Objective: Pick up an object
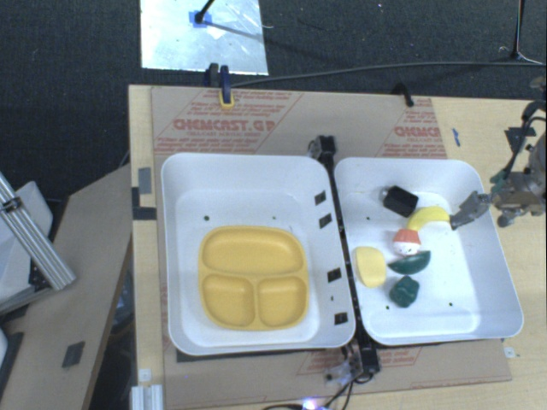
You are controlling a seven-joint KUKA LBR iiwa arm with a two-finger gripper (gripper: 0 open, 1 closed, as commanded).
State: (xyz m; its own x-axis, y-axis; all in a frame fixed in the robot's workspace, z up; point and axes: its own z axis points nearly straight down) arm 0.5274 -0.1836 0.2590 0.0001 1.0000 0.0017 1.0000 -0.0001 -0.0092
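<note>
The right white bin (491, 310) holds several small objects. A black block (399, 200) lies near the bin's back, with a yellow banana (427, 218) just in front of it. Below that sit a small red and white piece (408, 243), a dark green wedge (410, 263) and a dark green lump (404, 291). A pale yellow block (370, 266) lies by the bin's left wall. My gripper (485, 208) hovers over the bin's right rim, just right of the banana and apart from it, with nothing seen in its grasp.
The left white bin (184, 229) holds a yellow divided plate (253, 276). Both bins rest on a cardboard sheet (256, 122) on the bench. A clamp (224, 84) grips the sheet's back edge, and a black cable (359, 71) runs across behind the bins.
</note>
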